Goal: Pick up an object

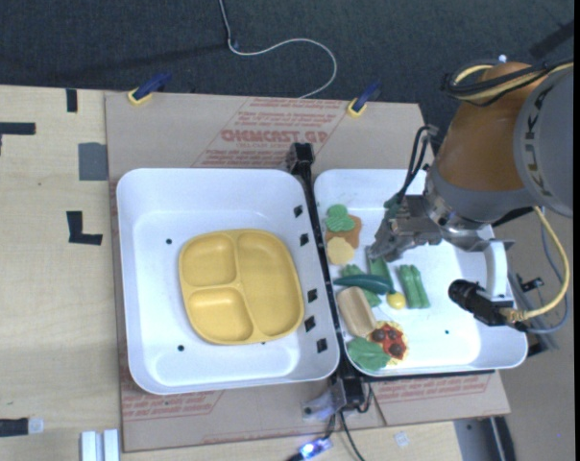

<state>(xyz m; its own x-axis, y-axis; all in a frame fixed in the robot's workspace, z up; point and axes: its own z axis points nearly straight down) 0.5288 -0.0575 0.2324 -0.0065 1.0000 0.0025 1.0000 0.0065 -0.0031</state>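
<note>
Several toy foods lie along the left side of the right bin [463, 353]: a green and orange piece [341, 221], a pale yellow piece [341, 250], a dark green pepper-like piece [365, 282], a green ridged piece [411, 286], a tan bread-like piece [355, 310] and a red and green piece [381, 342]. My gripper [386, 248] hangs over the middle of this bin, just right of the yellow piece and above the green ones. Nothing shows between its fingers.
The left bin [146, 257] holds a yellow divided plate [240, 286]. A black clip [301, 157] joins the bins at the back. A white cable [280, 51] loops on the dark floor behind. A black fitting [474, 301] sticks out of the arm over the right bin.
</note>
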